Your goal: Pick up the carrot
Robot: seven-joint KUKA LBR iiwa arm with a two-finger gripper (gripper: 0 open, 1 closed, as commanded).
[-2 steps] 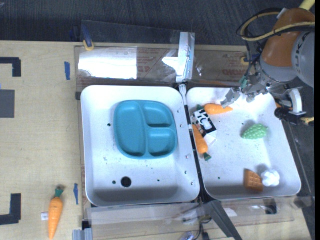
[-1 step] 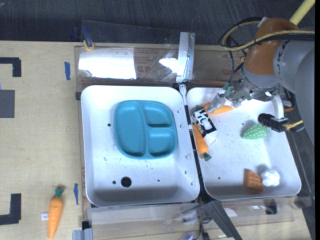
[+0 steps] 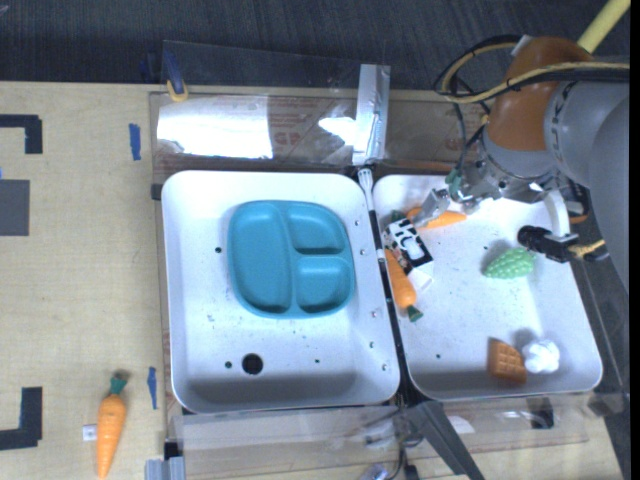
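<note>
My gripper (image 3: 441, 204) hung over the right bin (image 3: 570, 318), toward its 11 o'clock corner. How wide it stood I could not tell from this slant. Just beneath it, at its 5 o'clock, lay a small orange piece (image 3: 447, 220); whether I touched it was unclear. The carrot (image 3: 400, 284) lay along that bin's left wall, at about 9 o'clock, leafy end toward 5 o'clock, just below a black-and-white tag (image 3: 406, 241). A green bumpy toy (image 3: 509, 264) sat near the bin's middle. The left bin (image 3: 190, 348) held a blue divided plate (image 3: 292, 258). A second carrot (image 3: 110, 423) lay on the bench (image 3: 70, 268), at 7 o'clock of the left bin.
</note>
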